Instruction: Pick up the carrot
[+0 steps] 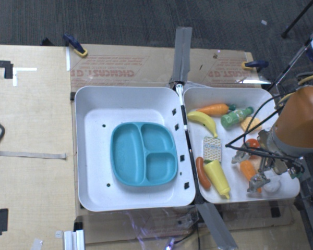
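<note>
At the right bin's [235,90] far end — tapered orange carrot [213,109], green-tipped; hand [258,181] state unclear.

Glossy white plastic bins [83,139], matt teal plastic plate [144,153], pale wooden bench [31,119].

Dark grey carpet floor [120,9] beyond a pale wooden bench [26,134] with taped cardboard sheet [125,66]

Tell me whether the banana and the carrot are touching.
Cannot tell. In the camera view the banana lies right under the carrot in the right bin, too close to show contact or a gap plainly.
</note>
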`<state>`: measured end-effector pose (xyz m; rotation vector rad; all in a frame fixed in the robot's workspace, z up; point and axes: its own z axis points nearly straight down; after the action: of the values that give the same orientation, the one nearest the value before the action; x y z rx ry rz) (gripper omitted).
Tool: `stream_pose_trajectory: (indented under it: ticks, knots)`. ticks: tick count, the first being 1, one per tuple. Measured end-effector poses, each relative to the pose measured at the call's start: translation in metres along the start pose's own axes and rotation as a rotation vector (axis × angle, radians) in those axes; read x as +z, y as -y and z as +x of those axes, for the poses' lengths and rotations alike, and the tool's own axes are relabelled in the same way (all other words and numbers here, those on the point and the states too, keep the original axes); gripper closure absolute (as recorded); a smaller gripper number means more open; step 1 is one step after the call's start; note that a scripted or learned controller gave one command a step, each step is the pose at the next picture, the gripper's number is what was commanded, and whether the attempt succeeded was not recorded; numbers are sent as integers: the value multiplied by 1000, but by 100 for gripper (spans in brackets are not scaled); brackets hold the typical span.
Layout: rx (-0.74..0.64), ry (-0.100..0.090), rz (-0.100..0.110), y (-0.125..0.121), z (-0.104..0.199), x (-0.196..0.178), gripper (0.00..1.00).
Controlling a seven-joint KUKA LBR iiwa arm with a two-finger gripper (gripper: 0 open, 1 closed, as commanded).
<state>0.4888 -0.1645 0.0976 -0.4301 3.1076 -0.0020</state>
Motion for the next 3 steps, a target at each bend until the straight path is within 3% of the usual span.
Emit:
stream_pose_trajectory:
  ticks: [1, 2, 3]
  knots:
    - [-4, 6, 3, 0, -4, -10, 100]
    - [150, 0, -1, -6, -22, -19, 100]
    - [150, 0, -1, -6, -22, -19, 0]
